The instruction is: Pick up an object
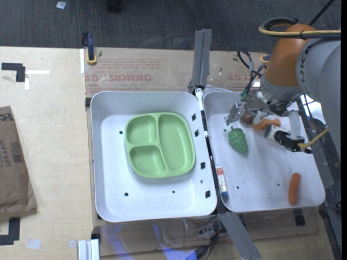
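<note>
My gripper (pixel 235 115) hangs over the back left part of the right bin (pixel 260 191), reaching in from the right. A bumpy green object (pixel 238 140) lies on the bin floor just below and in front of it, apart from it. Close behind the gripper sit a small brown item (pixel 247 118) and an orange piece (pixel 264 124), partly hidden by the wrist. An orange sausage-shaped object (pixel 294 188) lies near the right bin's front right corner. I see nothing held in the gripper.
The left bin (pixel 108 199) holds a pale green divided plate (pixel 160 144) at its middle. A grey divider bar (pixel 201 58) stands between the bins at the back. A brown paper bag (pixel 13 161) lies on the bench far left.
</note>
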Motion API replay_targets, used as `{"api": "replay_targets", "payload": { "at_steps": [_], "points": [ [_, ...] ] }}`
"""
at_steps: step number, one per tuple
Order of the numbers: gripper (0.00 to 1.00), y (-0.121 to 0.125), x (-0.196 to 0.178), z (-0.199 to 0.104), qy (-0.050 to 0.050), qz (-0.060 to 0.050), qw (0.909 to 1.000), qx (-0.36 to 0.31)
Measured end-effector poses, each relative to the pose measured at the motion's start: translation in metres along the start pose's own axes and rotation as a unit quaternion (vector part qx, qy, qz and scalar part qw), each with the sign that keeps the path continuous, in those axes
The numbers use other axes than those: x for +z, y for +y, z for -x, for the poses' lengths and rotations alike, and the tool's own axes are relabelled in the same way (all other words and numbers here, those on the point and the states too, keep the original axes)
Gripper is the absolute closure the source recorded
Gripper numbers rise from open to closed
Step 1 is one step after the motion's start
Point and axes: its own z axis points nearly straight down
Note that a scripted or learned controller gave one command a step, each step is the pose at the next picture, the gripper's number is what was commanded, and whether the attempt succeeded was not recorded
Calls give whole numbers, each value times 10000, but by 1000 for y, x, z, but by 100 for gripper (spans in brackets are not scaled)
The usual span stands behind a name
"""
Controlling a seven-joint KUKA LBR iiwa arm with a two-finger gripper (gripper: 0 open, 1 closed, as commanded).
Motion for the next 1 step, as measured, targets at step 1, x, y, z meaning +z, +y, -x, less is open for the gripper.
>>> {"api": "replay_targets", "payload": {
  "at_steps": [1],
  "points": [
    [0, -30, 27, -11, 1, 2, 9999, -149]
  ]
}}
